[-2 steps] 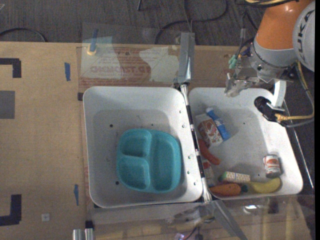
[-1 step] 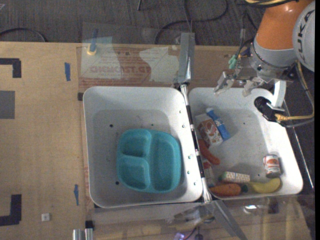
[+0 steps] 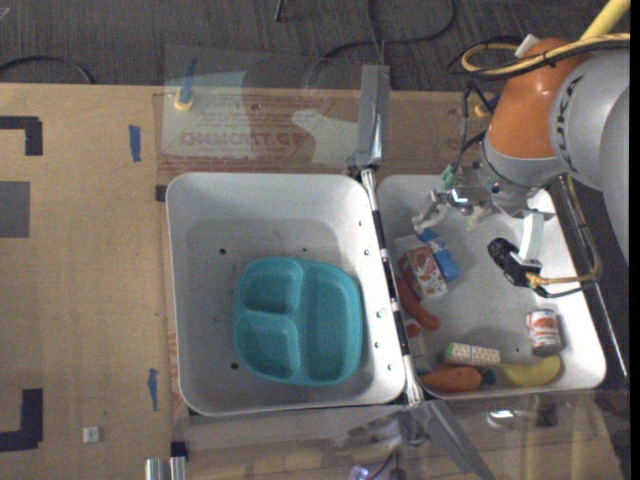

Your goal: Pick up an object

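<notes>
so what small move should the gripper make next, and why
Probably a short drop straight down. The gripper sits over the back left part of the right bin, with the blue item and the red-and-white carton just in front of it and nothing seen between its fingers. Those are the nearest things; the can, banana and carrot lie farther off, toward the front.
</notes>
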Motion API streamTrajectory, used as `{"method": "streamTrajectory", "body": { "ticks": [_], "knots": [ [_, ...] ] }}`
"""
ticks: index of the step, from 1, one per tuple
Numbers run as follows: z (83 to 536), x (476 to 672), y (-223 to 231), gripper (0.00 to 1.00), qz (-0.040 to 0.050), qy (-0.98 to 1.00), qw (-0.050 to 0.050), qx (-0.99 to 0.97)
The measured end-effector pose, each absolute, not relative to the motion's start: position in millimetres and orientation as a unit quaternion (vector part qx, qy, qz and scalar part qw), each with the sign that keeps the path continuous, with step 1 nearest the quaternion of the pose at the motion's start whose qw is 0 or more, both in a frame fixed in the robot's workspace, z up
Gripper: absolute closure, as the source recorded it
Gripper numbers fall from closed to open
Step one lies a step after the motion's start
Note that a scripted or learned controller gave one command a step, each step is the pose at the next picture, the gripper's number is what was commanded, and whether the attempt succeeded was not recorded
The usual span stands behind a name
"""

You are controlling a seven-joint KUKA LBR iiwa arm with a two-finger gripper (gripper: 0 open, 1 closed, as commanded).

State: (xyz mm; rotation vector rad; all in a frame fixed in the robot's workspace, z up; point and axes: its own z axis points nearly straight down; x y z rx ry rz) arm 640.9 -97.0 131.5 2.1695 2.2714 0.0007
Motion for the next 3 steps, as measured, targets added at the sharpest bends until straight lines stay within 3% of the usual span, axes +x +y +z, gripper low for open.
{"method": "streamTrajectory", "body": {
  "ticks": [1, 2, 3],
  "knots": [
    [88, 589.0, -113, 0.0, 0.0028, 0.735, 0.003, 0.678],
    [99, 590.0, -117, 1.0, 0.0032, 0.732, 0.007, 0.681],
    [234, 602.3, -65, 1.0, 0.0005, 0.738, 0.001, 0.675]
  ]
}}
